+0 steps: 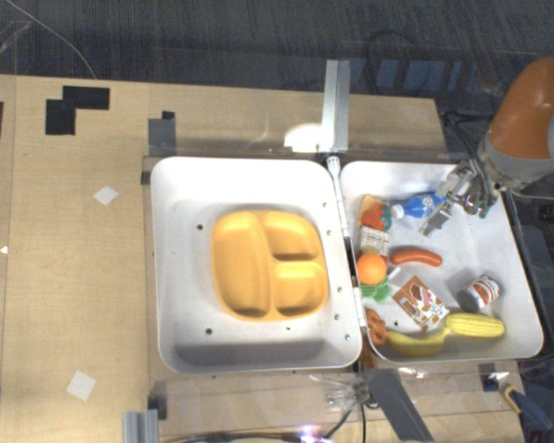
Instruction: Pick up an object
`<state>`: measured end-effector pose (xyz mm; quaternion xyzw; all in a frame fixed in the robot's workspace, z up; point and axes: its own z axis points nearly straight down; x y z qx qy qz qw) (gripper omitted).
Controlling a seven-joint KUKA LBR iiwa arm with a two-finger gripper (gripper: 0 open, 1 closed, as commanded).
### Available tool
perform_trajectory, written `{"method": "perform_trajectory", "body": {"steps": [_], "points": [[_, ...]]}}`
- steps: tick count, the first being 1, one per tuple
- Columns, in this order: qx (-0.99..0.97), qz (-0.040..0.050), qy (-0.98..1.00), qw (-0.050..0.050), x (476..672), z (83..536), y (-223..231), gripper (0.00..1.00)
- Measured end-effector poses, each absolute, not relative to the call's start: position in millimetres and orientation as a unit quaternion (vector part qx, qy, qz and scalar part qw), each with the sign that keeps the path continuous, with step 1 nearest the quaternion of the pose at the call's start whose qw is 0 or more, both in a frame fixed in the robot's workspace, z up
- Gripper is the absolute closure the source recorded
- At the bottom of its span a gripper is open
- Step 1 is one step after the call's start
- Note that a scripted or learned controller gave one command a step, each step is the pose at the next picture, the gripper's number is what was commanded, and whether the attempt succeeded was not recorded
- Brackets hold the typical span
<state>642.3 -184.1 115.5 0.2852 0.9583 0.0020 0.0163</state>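
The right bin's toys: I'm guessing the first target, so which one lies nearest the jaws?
The blue bottle, at the right bin's far end. It lies just left of the gripper; the sausage, orange and corn lie farther toward the front.

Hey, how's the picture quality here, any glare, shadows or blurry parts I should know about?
In the camera view, lighting is fairly even; a bright glare patch sits on the bench behind the left bin, whose near inner wall lies in soft shadow. The yellow tray looks soft but readable. The gripper and the small items in the right bin are slightly blurred, so labels can't be read.
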Motion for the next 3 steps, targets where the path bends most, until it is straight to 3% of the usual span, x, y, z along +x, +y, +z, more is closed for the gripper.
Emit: {"method": "perform_trajectory", "body": {"steps": [1,2,3], "points": [[0.362,0.0026,0.932,0.026,616.1,107.5,-183.9,0.00],[0.340,0.0000,0.940,0.025,608.1,106.5,-187.6,0.00],[0.408,0.0018,0.913,0.007,578.4,89.3,-186.2,0.00]]}}
